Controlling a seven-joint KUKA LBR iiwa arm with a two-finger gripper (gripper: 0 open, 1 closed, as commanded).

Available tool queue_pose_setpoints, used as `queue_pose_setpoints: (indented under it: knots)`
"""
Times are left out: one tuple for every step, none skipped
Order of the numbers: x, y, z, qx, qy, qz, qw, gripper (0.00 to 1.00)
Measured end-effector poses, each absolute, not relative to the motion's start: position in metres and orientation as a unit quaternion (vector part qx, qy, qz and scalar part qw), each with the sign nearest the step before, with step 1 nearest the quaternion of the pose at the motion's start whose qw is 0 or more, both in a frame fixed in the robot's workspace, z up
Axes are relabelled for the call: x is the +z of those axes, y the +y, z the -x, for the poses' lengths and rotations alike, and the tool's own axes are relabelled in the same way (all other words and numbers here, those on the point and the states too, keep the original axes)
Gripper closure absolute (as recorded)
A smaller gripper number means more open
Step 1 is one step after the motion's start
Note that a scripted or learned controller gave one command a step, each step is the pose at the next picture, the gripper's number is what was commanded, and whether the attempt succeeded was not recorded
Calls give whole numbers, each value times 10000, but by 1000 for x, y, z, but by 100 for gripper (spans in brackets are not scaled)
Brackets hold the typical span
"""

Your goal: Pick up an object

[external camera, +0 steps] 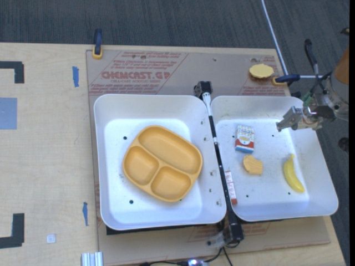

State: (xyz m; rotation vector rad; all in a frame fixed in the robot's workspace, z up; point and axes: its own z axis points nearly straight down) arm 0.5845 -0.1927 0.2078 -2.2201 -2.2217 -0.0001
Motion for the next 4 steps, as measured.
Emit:
queue_pose_setpoints:
  knots:
    - [86, -175, -583, -7, -7076, 7067, -12, 0]
    - [86, -129, -540, -8, -7075, 7067, 3, 0]
    - [96, -129, -541, -15, -7071, 7071, -12, 100]
    - [185, -61, -483, -3, -7075, 7067, 2, 100]
